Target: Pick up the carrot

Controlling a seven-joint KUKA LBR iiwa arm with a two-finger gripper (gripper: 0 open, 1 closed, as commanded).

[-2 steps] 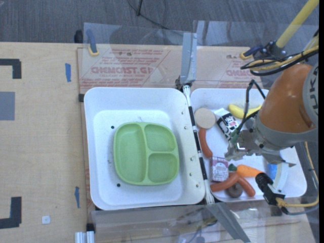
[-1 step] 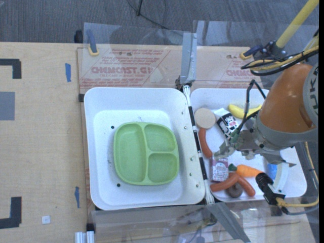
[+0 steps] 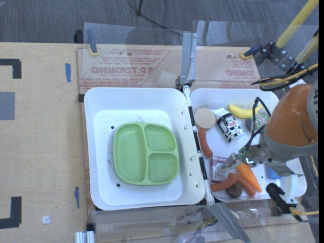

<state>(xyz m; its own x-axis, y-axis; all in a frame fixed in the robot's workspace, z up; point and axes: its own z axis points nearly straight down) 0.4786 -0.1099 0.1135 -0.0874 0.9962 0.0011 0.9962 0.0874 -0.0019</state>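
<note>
The carrot point(image 3: 248, 179) is orange and lies tilted near the front of the right bin point(image 3: 291, 189). My gripper point(image 3: 241, 160) hangs over the carrot's upper end, at or just above it, below the grey wrist and orange band. Nothing is visibly lifted. The arm covers the right side of this bin.
Around the carrot lie a red sausage point(image 3: 222, 186), a brown round piece point(image 3: 234, 191) and a pink packet point(image 3: 219, 169). Farther back are another sausage point(image 3: 205, 143), a cow-patterned carton point(image 3: 230, 126), a beige disc point(image 3: 205, 118) and a banana point(image 3: 243, 111). The left bin point(image 3: 96, 151) holds a green divided plate point(image 3: 147, 152).
</note>
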